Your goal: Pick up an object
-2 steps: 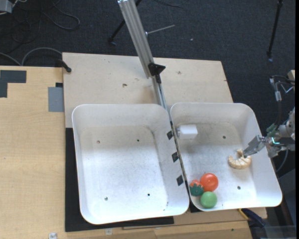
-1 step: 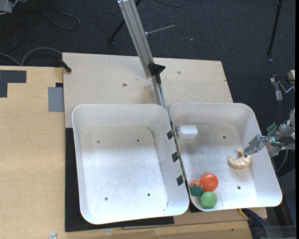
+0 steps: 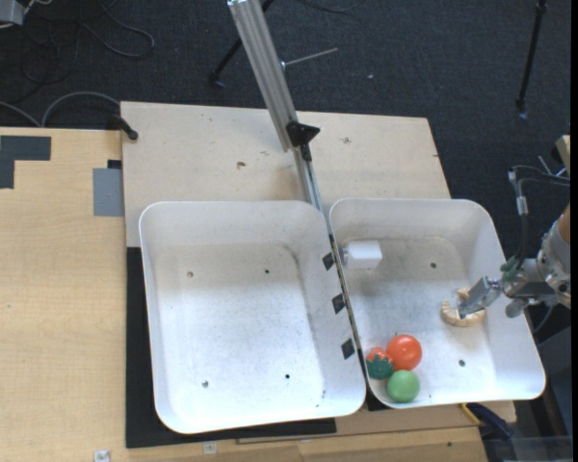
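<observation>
Arm reaching in low from right, fingers [image 3: 470,301] touching beige ring [image 3: 459,314] in right bin [image 3: 433,229], grip unclear

The arm enters at the right edge, which cuts it off; only the wrist end and the gripper [image 3: 474,299] are visible. Finger position cannot be determined at this size. A pale, tan object [image 3: 459,314] beneath the gripper tip is partly covered by it; its form is indistinct. A small dark green item [image 3: 378,363] by the red ball [image 3: 405,351] is too small to identify. The green ball [image 3: 402,385] hides part of the right bin's [image 3: 482,218] near rim.
</observation>
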Controlling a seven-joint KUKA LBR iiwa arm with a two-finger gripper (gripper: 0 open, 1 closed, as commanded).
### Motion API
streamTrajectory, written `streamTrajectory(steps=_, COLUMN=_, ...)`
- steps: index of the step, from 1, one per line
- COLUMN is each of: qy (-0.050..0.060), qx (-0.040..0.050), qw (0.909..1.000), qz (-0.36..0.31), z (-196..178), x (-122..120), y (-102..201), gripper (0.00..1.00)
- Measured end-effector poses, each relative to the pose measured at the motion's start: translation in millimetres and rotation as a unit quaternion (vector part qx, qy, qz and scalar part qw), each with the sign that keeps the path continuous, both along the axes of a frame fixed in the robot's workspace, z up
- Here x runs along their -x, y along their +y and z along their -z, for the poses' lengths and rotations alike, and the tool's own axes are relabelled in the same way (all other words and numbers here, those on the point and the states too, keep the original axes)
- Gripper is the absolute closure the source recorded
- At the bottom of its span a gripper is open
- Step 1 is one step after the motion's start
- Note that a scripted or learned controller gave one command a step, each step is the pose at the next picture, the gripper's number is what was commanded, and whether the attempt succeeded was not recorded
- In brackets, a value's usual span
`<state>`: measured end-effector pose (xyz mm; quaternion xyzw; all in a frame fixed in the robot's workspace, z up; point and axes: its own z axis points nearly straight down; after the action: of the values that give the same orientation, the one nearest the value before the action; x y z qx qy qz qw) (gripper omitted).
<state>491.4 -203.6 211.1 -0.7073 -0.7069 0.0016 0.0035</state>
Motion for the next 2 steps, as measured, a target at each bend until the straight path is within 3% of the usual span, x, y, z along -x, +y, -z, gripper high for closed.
streamTrajectory(steps=2, qy=0.0, qx=-0.0003, qw=1.0, qz=0.0, z=105.4, x=-1.5, y=1.5, gripper=0.0)
